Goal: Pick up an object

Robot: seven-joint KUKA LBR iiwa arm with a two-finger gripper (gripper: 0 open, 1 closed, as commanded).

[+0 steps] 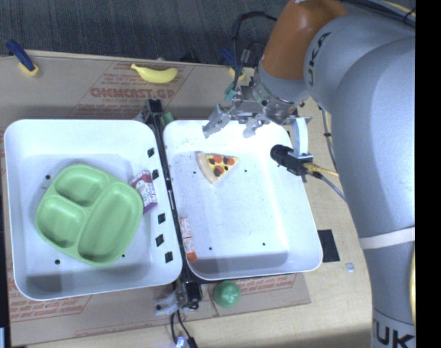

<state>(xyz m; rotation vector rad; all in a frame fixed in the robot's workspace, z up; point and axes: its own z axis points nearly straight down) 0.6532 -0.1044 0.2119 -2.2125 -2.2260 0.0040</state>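
White R bin [300, 245], pizza slice [217, 165] nr far edge

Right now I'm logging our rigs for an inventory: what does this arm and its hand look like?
The arm is bulky and rounded, light grey, with an orange band above the wrist. Black letters "KU" mark its base at lower right. The hand is bare grey metal with thin fingers. Black cables loop over the band, and a black plug juts beside the wrist.

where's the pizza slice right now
The pizza slice lies in the right bin, near its far edge, just below the gripper.
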